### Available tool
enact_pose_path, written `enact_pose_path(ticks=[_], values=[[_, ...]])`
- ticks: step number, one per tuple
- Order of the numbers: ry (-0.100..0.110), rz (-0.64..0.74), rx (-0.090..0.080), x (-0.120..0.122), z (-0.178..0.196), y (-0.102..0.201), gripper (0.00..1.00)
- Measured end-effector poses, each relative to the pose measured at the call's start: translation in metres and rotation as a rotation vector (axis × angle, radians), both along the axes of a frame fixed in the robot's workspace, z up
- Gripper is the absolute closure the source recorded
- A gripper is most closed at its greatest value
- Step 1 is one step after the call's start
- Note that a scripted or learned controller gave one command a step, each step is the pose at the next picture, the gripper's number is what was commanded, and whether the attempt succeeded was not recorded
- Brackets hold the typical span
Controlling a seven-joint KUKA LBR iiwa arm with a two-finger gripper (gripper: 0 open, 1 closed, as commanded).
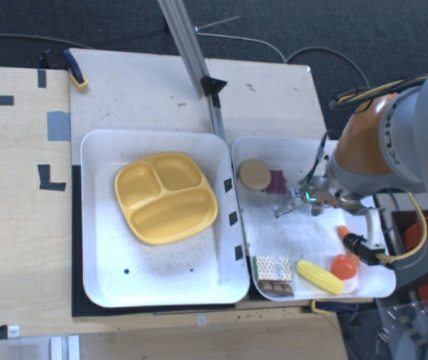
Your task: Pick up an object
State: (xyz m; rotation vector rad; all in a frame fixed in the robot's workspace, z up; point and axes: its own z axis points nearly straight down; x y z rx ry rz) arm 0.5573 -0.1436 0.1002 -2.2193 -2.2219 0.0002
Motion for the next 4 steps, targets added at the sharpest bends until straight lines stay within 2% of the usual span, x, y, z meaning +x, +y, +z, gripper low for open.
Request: enact_pose_path(ticks=[1, 4], values=[[-0.002, 0.001, -0.001, 0.0377, -0.0123, -0.0237, 0.00], [0.000, 0.001, -0.001, 0.0363, -0.0119, -0.0232, 0.00]])
